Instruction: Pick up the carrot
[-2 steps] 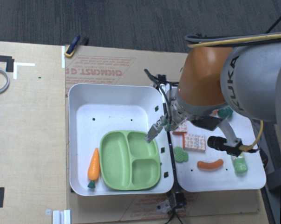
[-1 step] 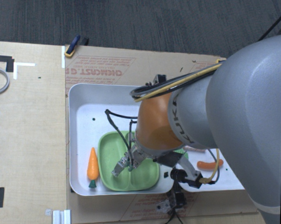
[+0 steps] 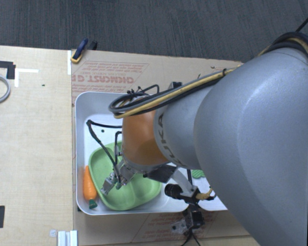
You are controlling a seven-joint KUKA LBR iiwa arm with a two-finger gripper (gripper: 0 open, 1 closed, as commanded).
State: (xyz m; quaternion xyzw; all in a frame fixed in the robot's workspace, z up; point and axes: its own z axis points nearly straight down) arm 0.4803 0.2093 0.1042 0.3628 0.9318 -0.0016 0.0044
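This looks like a robotics laboratory. A large grey industrial arm (image 3: pixel 244 149) with loose cables (image 3: pixel 135 96) reaches over a plain wooden counter (image 3: pixel 30 155). Black tape marks (image 3: pixel 4 67) are fixed on the counter, a flattened cardboard sheet (image 3: pixel 110 74) lies under a white bin (image 3: pixel 81 142), and the floor is dark carpet (image 3: pixel 148 18).

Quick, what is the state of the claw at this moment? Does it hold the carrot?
Claw: cannot be told if open or closed; it is over the green bowl. The carrot lies apart in the white bin, not held.
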